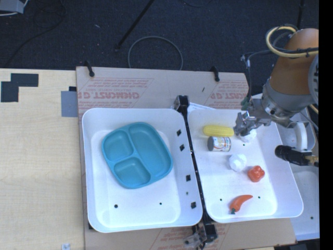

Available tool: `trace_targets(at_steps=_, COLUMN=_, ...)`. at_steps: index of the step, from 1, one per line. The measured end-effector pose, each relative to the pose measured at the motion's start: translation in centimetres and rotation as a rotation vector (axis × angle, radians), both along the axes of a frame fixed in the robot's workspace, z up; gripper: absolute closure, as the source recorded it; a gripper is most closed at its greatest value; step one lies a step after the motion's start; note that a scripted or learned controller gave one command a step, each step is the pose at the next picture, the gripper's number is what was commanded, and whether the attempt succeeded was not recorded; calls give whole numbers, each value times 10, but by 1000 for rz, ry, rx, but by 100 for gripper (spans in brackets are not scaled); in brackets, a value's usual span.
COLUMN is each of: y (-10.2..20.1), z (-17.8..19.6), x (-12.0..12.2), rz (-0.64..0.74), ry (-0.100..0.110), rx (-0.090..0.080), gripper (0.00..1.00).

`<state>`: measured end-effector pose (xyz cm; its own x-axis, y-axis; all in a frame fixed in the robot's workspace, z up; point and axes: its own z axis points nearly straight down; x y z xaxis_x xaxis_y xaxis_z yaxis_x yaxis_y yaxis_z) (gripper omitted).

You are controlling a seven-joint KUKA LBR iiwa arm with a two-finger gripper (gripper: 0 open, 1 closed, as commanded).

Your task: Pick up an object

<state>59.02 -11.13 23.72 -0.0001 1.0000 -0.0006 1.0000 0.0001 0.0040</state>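
The arm (294,82) runs off the picture's right side, so its base is cut off. Near the right bin's (291,202) far right corner, the gripper (244,126) covers part of a small white thing (248,135); its fingers are too small to read. The can's (219,144) label is blurred.

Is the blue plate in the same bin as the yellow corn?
No, the blue plate lies in the left bin, while the corn lies in the right bin.
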Motion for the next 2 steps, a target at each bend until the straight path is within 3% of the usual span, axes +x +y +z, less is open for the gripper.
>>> trace_targets(at_steps=1, y=-2, z=46, x=0, rz=0, ry=2, rx=0, gripper=100)
trace_targets(at_steps=2, y=54, z=28, x=-10, rz=3, ry=9, rx=2, gripper=100)
